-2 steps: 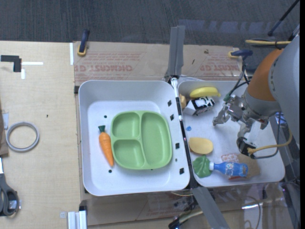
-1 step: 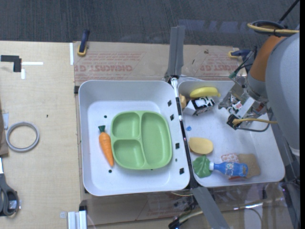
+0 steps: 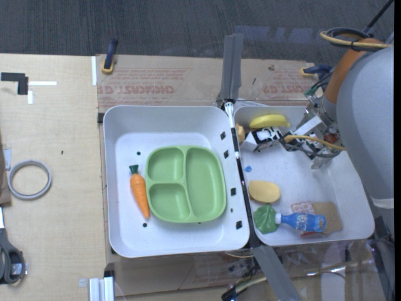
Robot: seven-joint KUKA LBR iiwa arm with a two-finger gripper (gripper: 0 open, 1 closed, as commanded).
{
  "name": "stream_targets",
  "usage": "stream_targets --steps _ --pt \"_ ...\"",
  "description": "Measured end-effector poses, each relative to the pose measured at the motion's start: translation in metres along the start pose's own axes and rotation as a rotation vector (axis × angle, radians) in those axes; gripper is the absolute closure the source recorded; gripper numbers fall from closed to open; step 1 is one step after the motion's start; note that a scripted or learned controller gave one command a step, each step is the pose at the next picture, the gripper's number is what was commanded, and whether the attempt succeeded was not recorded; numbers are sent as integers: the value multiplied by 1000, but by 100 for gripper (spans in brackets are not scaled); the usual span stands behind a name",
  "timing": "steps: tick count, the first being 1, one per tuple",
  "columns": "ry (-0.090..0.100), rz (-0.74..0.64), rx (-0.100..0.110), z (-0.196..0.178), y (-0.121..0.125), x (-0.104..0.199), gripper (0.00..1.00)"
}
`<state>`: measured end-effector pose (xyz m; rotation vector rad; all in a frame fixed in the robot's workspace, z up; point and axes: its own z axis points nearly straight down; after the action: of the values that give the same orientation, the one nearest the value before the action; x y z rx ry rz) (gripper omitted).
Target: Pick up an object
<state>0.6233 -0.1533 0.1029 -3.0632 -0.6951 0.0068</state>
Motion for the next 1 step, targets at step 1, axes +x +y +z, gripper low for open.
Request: stream_targets --steps 1 --pt "1 202 0 -83 24 11 0"
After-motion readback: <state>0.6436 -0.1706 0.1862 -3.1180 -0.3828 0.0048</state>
